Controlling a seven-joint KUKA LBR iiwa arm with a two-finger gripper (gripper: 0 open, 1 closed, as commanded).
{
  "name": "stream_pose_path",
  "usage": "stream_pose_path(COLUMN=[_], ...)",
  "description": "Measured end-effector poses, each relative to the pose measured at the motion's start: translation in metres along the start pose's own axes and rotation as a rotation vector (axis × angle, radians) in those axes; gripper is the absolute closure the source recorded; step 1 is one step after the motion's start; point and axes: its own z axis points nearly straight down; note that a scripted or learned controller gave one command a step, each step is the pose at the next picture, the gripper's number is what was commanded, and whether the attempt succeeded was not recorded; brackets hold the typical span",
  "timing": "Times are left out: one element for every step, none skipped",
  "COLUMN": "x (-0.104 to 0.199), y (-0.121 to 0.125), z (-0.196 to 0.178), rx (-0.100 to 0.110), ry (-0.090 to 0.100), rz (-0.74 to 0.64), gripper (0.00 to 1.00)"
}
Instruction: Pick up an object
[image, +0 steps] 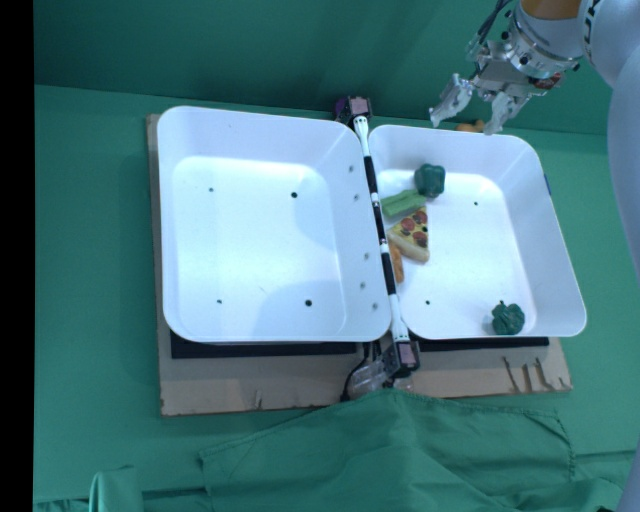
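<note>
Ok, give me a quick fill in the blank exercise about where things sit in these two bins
1. The pizza slice lies in the ____ bin as the camera sees it.
2. The end effector hangs above that bin's ____ rim.
3. The small green pepper sits in that bin's near-____ corner.
4. The number of toys in the bin beside it is ____.

Missing words: right; far; right; zero

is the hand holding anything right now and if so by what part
Nothing is held. The hand hangs open above the right bin's far rim, with only bare background between its fingers.
</note>
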Motion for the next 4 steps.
stream_pose_path(x=[0.042,0.004,-0.018,0.008], y=[0.008,-0.040,-0.004,-0.056], z=[-0.046,0.023,0.118,0.135], rx=[-0.007,0.009,0.008,-0.013], ry=[0.000,0.000,-0.001,-0.005], rz=[-0.005,0.005,0.002,0.001], gripper=[0.00,0.00,0.00,0.00])
